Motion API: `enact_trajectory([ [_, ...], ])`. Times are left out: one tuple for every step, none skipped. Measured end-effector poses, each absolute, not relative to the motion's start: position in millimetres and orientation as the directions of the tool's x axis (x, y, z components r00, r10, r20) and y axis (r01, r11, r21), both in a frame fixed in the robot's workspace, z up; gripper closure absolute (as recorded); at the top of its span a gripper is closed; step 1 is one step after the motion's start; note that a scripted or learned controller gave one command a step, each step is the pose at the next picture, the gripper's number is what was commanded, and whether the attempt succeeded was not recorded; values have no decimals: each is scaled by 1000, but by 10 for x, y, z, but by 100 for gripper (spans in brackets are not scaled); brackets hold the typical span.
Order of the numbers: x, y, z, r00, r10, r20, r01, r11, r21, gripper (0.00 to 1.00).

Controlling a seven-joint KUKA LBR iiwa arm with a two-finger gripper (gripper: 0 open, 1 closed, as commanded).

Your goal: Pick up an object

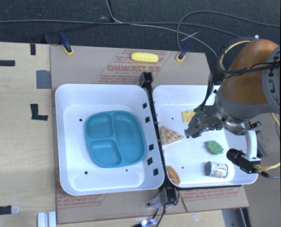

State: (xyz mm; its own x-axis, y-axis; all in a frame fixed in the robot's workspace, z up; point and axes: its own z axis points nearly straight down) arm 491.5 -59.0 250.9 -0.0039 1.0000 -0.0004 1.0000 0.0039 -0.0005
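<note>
My gripper (193, 128) hangs over the middle of the right bin (197, 94), reaching in from the right. Just above its tip lies a yellow cheese-like piece (187, 116). A tan triangular slice (170, 135) rests to the left of the gripper near the divider. A green bumpy block (215, 147) lies to the lower right, a small can (217, 170) on its side near the bin's front, and a brown bread roll (172, 175) at the front left corner. I see nothing between the fingers.
The left bin (67, 126) holds a blue divided plate (115, 138). A yellow banana-like toy (144, 57) lies on the cardboard behind the bins. Blue-and-yellow clamps (65, 45) pin the cardboard. Cables run across the dark floor behind.
</note>
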Motion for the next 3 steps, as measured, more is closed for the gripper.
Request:
enact_trajectory([
  [4987, -3, 2532, -8, 1000, 1, 1000, 8, -1, 100],
  [5170, 563, 2495, -7, 1000, 1, 1000, 7, -2, 100],
  [5201, 995, 2432, -5, 1000, 0, 1000, 5, -2, 100],
])
